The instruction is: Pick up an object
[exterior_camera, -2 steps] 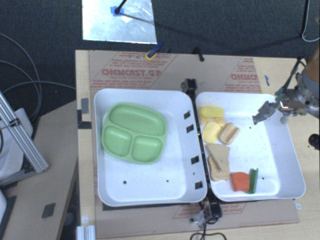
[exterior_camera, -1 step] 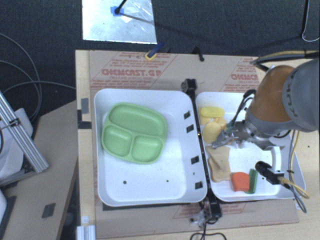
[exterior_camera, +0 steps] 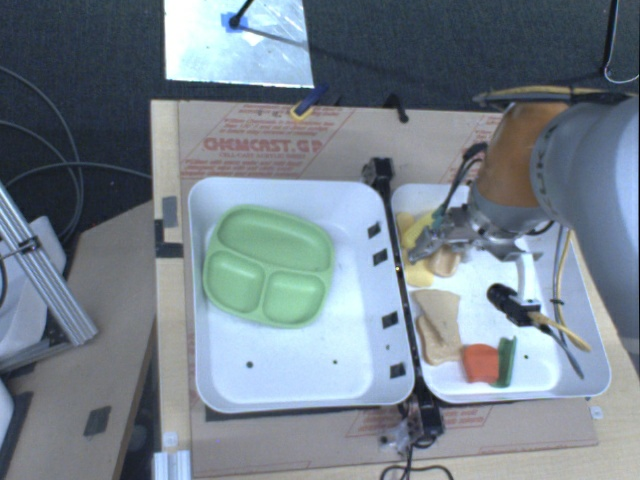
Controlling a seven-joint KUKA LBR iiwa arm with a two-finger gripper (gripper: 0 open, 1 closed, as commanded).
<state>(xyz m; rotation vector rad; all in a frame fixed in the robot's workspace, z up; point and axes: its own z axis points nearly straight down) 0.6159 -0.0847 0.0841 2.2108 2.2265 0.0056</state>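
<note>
My gripper (exterior_camera: 430, 245) is low over the upper left part of the right bin (exterior_camera: 580, 368), with the grey arm coming in from the right. Directly under and beside it lie a yellow item (exterior_camera: 411, 230) and a pale tan piece (exterior_camera: 444, 264); whether it touches either is hidden by the wrist. A tan bread-like slice (exterior_camera: 438, 324) lies below them in the same bin. Near the bin's front sit an orange-red item (exterior_camera: 480, 362) and a thin green item (exterior_camera: 507, 360) side by side.
The left bin (exterior_camera: 300, 368) holds a green divided plate (exterior_camera: 268, 265) in its upper left half. A black-clipped divider (exterior_camera: 392, 268) separates the two bins. Cardboard (exterior_camera: 260, 143) lies under the bins, and a shiny sheet (exterior_camera: 236, 28) is on the floor behind.
</note>
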